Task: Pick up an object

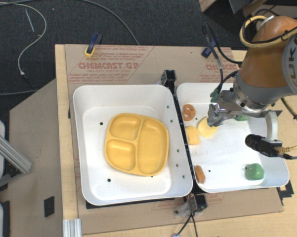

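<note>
- The left bin (84, 132) holds a yellow plate (137, 143) with three compartments, lying flat near the middle, well apart from my work.
- The right bin (227, 162) sits just beside it, their rims touching along the middle.
- Near that bin's left wall lies a brown ring (189, 112), shaped like a pretzel.
- Just below the ring is an orange block (192, 135), and further down, by the front left corner, a small brown piece (199, 174).
- The thing I am at is a pale yellow piece (206, 129), round and smooth, in the upper left part of the right bin. The orange block touches or nearly touches its left side.
- My gripper (215, 117) hangs right over the piece's upper right edge and hides part of it. I cannot tell whether it is released or clenched, nor whether it grasps the piece.
- A green lump (254, 172) lies near the front right corner, well apart from my gripper.
</note>
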